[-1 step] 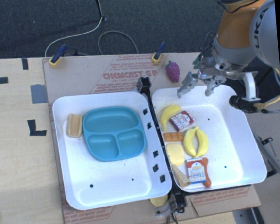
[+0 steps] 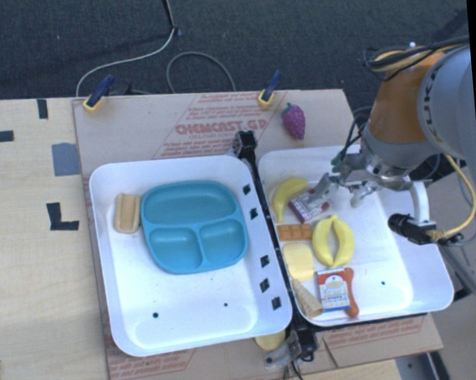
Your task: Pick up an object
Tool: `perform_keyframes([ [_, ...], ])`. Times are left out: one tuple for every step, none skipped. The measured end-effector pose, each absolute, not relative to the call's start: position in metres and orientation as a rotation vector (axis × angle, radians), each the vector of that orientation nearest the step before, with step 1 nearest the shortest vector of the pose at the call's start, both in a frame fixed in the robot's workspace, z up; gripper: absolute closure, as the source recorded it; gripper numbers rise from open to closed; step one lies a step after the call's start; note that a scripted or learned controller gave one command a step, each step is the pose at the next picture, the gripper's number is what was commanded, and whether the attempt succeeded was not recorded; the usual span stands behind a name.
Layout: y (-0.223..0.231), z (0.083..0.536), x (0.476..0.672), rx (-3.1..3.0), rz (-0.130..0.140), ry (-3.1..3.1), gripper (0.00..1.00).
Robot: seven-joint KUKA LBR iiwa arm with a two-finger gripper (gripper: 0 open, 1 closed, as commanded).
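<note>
My gripper [image 2: 340, 192] hangs over the upper middle of the right bin [image 2: 412, 281], open, with nothing between its fingers. One finger [image 2: 320, 189] points left, just above a small red-and-grey packet [image 2: 306, 208]. A yellow banana [image 2: 286, 196] lies left of that packet. Below the gripper sits a yellow banana bunch [image 2: 334, 241]. An orange cracker [image 2: 295, 232], a pale yellow piece [image 2: 298, 260], a red-and-white box [image 2: 335, 291] and a tan wedge [image 2: 307, 303] fill the bin's left side.
The left bin [image 2: 125, 319] holds a blue divided plate [image 2: 195, 225] and a tan bread slice [image 2: 127, 213]. A purple grape bunch [image 2: 294, 120] lies on the cardboard behind the bins. The black divider [image 2: 259, 216] runs between the bins. A black cable [image 2: 411, 226] hangs at the right.
</note>
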State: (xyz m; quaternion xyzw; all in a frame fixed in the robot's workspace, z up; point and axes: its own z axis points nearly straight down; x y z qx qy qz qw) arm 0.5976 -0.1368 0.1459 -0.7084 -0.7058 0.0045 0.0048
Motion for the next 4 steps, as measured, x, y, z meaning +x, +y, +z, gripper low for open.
perform_keyframes([
  [-0.129,0.086,0.572,-2.23,-0.007,-2.224,0.0],
  [-0.104,0.086,0.64,-2.209,0.041,-2.224,0.0],
  [-0.121,0.088,0.575,-2.227,-0.005,-2.224,0.0],
  [-0.113,0.086,0.665,-2.199,0.048,-2.221,0.0],
])
